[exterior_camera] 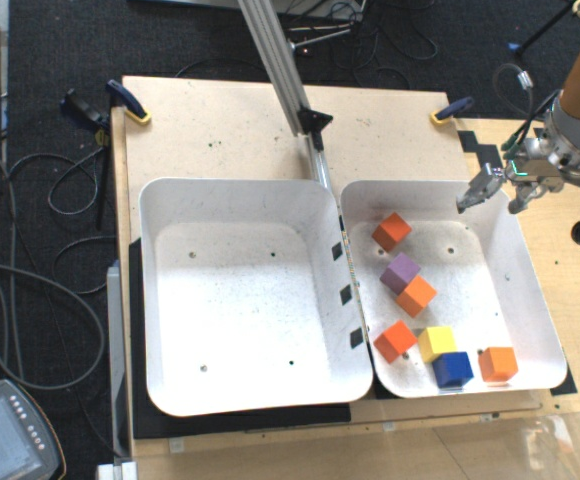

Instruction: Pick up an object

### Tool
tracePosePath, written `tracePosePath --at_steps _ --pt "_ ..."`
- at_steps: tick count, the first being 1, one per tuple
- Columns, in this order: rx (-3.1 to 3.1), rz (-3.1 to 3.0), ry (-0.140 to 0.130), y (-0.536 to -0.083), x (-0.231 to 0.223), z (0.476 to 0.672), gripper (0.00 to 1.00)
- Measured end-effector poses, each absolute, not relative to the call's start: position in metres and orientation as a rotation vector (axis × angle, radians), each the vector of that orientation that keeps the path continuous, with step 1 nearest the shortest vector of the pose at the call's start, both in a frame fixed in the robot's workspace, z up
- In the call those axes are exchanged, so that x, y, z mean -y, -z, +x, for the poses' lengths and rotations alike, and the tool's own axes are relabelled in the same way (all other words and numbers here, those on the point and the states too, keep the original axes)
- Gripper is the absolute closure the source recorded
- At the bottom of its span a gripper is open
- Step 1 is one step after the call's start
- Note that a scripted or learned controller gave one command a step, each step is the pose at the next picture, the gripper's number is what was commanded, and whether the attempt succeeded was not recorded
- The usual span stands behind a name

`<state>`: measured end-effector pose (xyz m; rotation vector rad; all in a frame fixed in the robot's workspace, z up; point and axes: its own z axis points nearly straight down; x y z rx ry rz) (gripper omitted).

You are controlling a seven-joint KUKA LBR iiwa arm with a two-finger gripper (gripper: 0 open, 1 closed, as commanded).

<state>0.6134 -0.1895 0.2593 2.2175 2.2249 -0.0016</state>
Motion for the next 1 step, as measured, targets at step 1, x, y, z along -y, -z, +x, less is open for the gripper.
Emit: tracePosePath --at_steps 1 --pt "-2.228 2.221 0.005 -0.1982 0.1878 0.6202 0.0"
